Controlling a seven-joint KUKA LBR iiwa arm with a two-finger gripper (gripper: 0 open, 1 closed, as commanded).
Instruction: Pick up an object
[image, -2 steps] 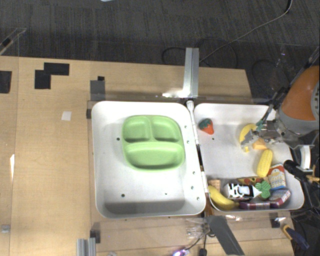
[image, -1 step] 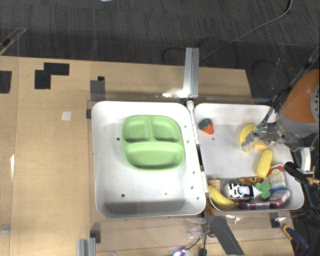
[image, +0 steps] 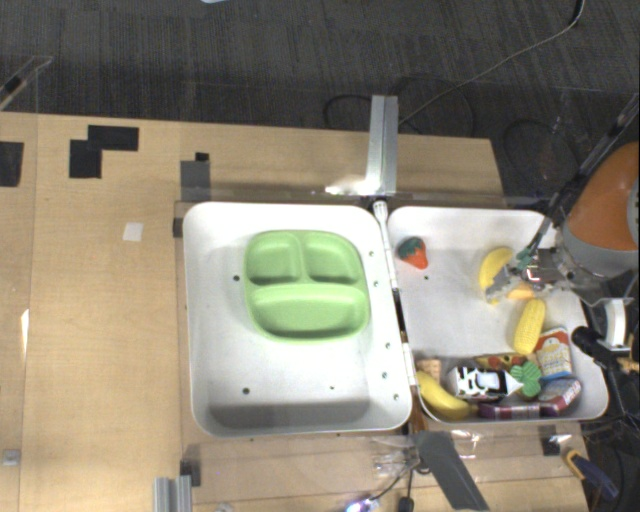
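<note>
Yellow banana (image: 494, 268) lies in the right bin (image: 450, 225), its upper part; the end effector (image: 527, 268) sits just right of it, touching or nearly. Whether it grips, I cannot tell. Banana's length runs upright-diagonal.

1. The arm (image: 607, 215) comes in from the right edge of the view, its grey body mostly cut off by the frame.
2. An orange band (image: 606, 200) wraps the arm above the wrist (it appears as a rounded orange bulge).
3. Below the band, a grey wrist section slopes down and to the left.
4. The gripper (image: 528, 268) sits at the arm's left end, low and pointing left; its metal parts are small and blurred.
</note>
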